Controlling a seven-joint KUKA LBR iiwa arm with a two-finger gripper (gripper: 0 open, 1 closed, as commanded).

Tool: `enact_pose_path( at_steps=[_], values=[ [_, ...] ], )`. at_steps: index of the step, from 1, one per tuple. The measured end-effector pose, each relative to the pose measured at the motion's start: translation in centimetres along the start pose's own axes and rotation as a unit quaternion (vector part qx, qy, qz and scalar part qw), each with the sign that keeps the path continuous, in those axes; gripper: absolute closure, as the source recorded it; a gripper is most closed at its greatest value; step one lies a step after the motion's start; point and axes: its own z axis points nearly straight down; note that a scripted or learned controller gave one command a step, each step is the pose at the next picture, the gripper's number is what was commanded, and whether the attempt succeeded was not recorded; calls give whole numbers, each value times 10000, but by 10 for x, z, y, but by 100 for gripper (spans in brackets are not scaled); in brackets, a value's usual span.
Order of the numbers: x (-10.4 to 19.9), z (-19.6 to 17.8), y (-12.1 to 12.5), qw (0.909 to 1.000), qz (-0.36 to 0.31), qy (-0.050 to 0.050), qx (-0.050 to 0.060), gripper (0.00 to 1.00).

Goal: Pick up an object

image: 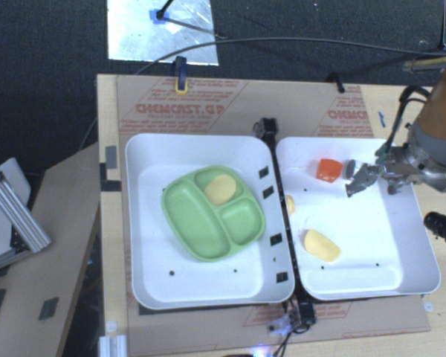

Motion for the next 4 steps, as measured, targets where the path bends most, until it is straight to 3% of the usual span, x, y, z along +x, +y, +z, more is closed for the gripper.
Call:
enact_pose_path(
  at_steps=[1,4],
  values=[
    [0,-6,2,10000,-13,-9,-56,0],
    [-2,149,9,10000,3,-2,-30,0]
  ],
)
